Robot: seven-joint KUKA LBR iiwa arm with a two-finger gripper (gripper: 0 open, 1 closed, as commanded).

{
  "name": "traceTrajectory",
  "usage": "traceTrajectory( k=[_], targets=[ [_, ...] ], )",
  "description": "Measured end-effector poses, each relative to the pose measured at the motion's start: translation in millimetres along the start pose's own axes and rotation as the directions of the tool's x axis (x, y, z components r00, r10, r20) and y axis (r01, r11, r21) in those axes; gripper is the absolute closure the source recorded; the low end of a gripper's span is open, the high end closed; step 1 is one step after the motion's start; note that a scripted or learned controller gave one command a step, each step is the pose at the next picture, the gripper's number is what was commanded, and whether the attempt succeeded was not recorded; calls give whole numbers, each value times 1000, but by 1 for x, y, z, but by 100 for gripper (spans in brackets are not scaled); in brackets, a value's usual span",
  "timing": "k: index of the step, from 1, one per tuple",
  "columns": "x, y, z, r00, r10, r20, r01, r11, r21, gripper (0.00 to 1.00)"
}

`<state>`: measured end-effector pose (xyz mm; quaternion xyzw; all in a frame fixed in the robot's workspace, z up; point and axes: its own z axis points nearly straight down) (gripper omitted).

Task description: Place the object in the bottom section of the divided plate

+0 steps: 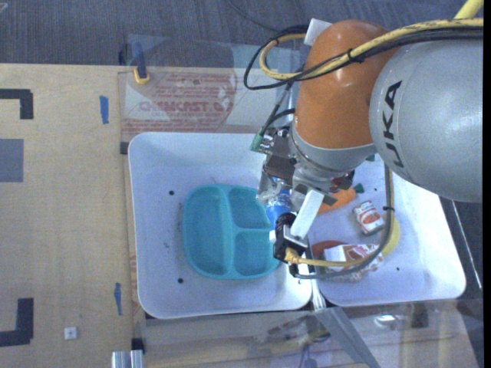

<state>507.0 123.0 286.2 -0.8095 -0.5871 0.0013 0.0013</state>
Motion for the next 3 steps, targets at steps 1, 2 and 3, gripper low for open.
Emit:
traceTrajectory(
  k=[1, 2, 3],
  targets=[
    [-31, -19, 34, 977, 214, 0, -214, 977, 1, 100],
    [-31, -19, 41, 987, 159, 0, -159, 987, 0, 100],
    [-25, -13, 56, 997, 82, 0, -82, 997, 0, 100]
  ],
)
